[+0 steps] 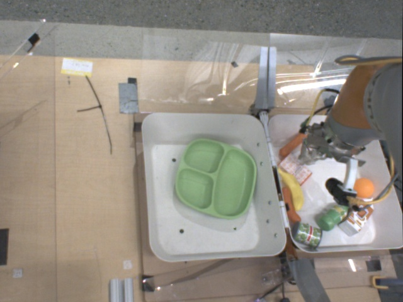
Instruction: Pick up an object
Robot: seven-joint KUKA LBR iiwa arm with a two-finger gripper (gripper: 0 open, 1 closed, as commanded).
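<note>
1. The gripper (pixel 313 148) hangs low over the far-left part of the right bin (pixel 284 126). The wrist hides its tip from above, so whether it is wide or narrow cannot be told, and nothing can be seen held in it.
2. Every candidate object lies in that bin. An orange carrot-like piece (pixel 290 147) is just left of the gripper, a red-and-white packet (pixel 295 169) is just nearer, and a banana (pixel 293 191) is nearer again along the left wall.
3. The crowding is a risk. The carrot-like piece, packet and banana lie close together, so a descent could land on two at once and close on neither.
4. The wall is another risk. These pieces hug the left wall, so a closing gripper may strike the wall or push a piece against it rather than enclose it.
5. The packet looks flat and thin, so it would probably slip out of a pinch.
6. The round things are likely to roll away if nudged off-centre. These are the orange ball (pixel 364 187) and the green can (pixel 307 234) toward the near side.
7. The green plate (pixel 216 178) in the left bin (pixel 157 187) is well apart and not at risk.
</note>
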